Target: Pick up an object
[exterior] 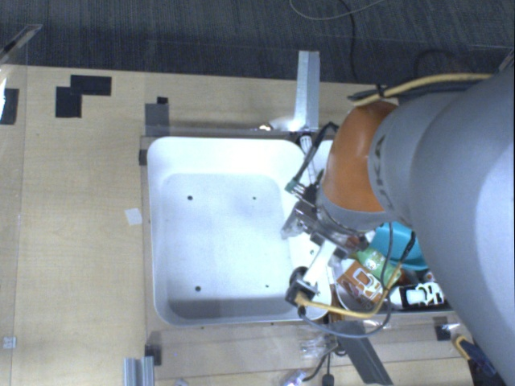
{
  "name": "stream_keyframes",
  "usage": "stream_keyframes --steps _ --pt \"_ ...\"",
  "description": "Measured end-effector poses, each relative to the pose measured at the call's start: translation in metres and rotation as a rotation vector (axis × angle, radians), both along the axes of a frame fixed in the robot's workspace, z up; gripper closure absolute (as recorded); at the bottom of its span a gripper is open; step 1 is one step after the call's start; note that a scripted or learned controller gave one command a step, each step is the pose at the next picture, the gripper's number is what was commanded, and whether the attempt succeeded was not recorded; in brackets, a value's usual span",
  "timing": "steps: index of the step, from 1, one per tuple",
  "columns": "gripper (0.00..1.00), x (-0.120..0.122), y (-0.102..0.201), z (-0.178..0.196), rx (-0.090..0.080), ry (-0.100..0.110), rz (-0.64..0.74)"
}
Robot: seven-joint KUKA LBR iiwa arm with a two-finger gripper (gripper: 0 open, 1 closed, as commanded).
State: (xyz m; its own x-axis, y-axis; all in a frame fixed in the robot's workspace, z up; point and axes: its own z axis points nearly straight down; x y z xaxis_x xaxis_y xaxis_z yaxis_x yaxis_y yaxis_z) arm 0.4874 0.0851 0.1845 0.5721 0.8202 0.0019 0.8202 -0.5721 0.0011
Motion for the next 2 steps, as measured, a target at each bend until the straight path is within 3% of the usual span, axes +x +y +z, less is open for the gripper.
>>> stream_keyframes --steps 1,2 --pt "0.00 0.001 -0.075 0.023 -0.001 -0.002 0.138" --pt "0.00 0.000 -0.144 0.008 -0.001 0.000 0.197"
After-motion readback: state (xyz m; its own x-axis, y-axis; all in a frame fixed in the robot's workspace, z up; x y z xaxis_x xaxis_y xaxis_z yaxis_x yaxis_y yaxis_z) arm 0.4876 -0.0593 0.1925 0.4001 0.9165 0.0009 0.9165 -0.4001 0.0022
